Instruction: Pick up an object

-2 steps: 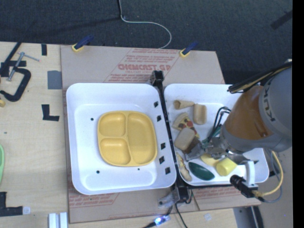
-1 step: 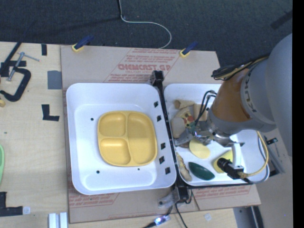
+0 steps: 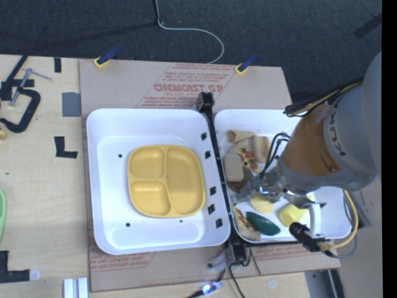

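Claw [image 3: 263,190] low in right bin [image 3: 338,228] among small objects, its state unclear, yellow divided plate [image 3: 166,180] in left bin [image 3: 105,166]

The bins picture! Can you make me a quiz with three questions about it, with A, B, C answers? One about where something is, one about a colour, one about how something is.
1. Where does the yellow tray lie?
A. In the left bin
B. In the right bin
C. On the floor

2. What colour are the bins?
A. Blue
B. White
C. Red

3. How does the tray sit?
A. Standing on its edge
B. Flipped bottom up
C. Flat, compartments facing up

Answers: 1 A, the tray rests in the middle of the left bin. 2 B, both bins have white walls and floors. 3 C, its three compartments show from above.
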Available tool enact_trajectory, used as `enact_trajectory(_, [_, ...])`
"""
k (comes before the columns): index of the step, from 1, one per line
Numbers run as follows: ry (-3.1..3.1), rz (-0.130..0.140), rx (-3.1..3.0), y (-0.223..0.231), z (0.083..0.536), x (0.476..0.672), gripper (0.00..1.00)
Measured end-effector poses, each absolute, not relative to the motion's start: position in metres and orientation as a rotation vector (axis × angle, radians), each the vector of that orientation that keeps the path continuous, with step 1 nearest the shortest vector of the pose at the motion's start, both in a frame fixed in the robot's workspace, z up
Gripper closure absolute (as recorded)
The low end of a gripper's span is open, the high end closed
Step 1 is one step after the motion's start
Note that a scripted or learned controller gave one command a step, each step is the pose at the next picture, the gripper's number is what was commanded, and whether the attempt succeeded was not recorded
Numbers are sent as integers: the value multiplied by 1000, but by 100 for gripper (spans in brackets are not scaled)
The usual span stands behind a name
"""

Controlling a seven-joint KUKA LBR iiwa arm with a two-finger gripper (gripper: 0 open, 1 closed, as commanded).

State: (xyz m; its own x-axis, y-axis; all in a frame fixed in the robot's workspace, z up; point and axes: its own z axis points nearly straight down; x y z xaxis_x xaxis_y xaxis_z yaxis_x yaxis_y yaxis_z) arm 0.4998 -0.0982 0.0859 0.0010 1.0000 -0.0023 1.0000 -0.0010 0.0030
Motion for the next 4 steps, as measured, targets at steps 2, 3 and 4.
enact_trajectory(2, [2239, 1, 2209, 105, 184, 484, 0])
enact_trajectory(3, [2226, 25, 2206, 152, 392, 511, 0])
enact_trajectory(4, [2226, 25, 2210, 177, 535, 483, 0])
